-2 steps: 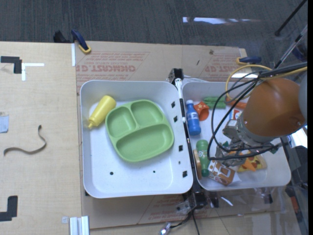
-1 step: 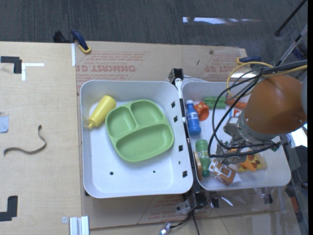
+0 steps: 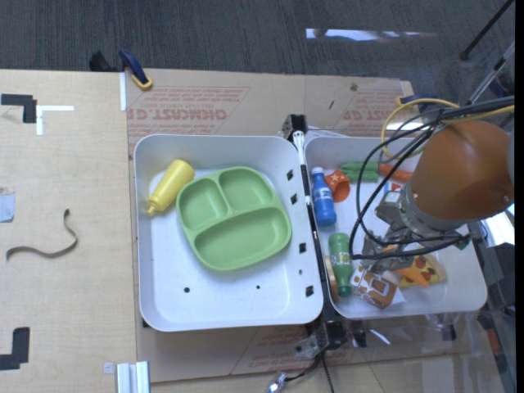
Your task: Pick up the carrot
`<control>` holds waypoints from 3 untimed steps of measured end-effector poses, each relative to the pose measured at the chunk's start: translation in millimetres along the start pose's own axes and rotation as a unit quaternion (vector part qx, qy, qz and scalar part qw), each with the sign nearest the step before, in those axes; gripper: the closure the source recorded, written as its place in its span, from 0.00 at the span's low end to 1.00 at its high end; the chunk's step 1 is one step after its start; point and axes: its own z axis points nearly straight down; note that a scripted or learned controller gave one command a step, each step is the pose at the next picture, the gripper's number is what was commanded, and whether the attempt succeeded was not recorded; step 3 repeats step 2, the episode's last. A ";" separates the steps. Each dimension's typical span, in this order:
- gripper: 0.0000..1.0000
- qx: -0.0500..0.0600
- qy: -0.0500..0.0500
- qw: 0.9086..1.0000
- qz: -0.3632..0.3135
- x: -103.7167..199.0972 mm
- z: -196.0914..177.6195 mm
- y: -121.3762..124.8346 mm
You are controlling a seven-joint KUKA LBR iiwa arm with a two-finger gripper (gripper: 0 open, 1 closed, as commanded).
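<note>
- The table (image 3: 65,301) has a pale wood top, with a sheet of brown cardboard (image 3: 213,109) under two shallow white bins standing side by side.
- The left bin (image 3: 164,301) holds a green divided plate (image 3: 235,217) lying flat near its middle.
- A yellow bottle (image 3: 169,185) lies tilted just beside the upper left edge of the plate, close to the bin's left wall.
- The right bin (image 3: 467,293) holds several small things, and the arm (image 3: 463,170) hangs over its right half, with the orange band on top and black and yellow cables looping around it.
- The carrot (image 3: 363,172) lies in the upper part of the right bin, an orange piece with a green end; part of it is hidden behind the arm and cables.
- A blue bottle (image 3: 322,196) with a white cap stands along the left wall of the right bin, touching or nearly touching the carrot's orange piece.
- A green bottle (image 3: 341,262) lies below the blue one, along the same wall.
- A brown and white package (image 3: 375,287) lies at the front of the right bin, and a yellow and orange thing (image 3: 422,273) lies just to its right.
- The pincer sits under the arm's body, so I cannot tell its state.
- On the bare table at the left lies a thin curved brown strip (image 3: 45,244).
</note>
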 end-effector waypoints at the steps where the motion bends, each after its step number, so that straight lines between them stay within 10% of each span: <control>1: 1.00 -0.010 0.001 0.972 -0.235 54.9 13.3 -106.9; 2: 0.00 -0.010 0.001 0.972 -0.235 54.9 13.5 -106.8; 3: 0.00 -0.010 0.001 0.972 -0.235 54.9 13.5 -106.8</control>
